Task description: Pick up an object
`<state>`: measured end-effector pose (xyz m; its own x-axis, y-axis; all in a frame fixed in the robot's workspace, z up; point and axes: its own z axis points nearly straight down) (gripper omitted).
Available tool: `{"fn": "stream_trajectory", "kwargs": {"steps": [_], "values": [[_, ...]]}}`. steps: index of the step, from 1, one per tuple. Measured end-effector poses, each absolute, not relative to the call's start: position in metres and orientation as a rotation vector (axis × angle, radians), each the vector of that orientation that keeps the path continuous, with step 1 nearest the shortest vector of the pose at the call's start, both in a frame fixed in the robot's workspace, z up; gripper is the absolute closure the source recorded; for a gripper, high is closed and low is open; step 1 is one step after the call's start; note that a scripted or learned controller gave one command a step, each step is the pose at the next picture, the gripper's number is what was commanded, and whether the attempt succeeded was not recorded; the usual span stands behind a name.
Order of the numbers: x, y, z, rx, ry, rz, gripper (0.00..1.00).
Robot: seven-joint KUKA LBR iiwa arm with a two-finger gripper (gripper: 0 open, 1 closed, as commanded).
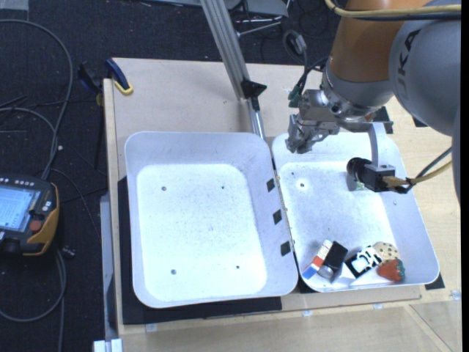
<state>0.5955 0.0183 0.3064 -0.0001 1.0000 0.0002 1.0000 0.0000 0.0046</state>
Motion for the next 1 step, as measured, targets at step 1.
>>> {"fn": "stream_trajectory", "kwargs": {"steps": [1], "values": [[0.5777,0.0464,0.3543,2.217,2.223,0.005,1.00]]}}
